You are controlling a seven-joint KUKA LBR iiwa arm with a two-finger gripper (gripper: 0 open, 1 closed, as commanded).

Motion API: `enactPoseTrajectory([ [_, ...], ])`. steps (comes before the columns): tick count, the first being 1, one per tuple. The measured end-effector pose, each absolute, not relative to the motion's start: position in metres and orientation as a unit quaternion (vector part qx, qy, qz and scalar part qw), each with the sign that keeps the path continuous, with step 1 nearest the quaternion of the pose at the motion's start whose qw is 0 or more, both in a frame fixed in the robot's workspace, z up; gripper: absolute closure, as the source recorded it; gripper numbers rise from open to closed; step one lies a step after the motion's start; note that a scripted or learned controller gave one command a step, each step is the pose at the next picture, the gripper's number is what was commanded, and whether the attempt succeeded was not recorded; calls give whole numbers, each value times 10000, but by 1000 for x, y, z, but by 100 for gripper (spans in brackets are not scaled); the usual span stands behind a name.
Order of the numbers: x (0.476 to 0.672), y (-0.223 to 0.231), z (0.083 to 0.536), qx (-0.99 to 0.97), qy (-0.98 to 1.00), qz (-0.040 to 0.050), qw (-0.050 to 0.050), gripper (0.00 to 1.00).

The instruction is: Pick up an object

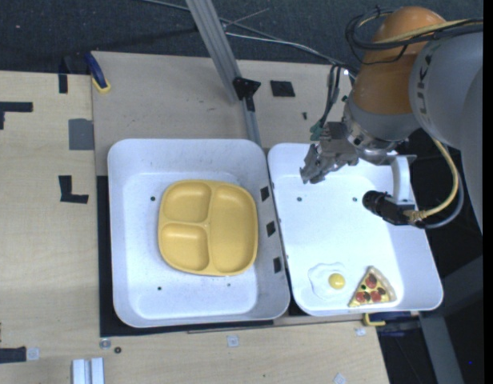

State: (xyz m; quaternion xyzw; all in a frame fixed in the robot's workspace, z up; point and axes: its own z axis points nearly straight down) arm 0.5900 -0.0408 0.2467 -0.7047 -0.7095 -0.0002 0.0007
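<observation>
A toy fried egg [329,279] and a toy pizza slice [372,287] lie side by side at the front edge of the right bin [342,222]. A yellow divided plate [207,226] rests in the middle of the left bin [134,214]. My gripper [317,169] hangs over the back left part of the right bin, well behind the egg and the pizza slice. Nothing shows between its fingers, which look close together.
A slanted metal pole [218,42] rises from the bench behind the gap between the bins. A black cable and hose fitting [388,206] hang off the arm over the right bin's right side. Tape marks dot the wooden bench on the left.
</observation>
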Motion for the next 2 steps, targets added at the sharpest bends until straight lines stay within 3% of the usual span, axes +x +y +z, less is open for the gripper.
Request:
enactPoseTrajectory([
  [2, 605, 69, 230, -7048, -7094, 7, 10, 100],
])
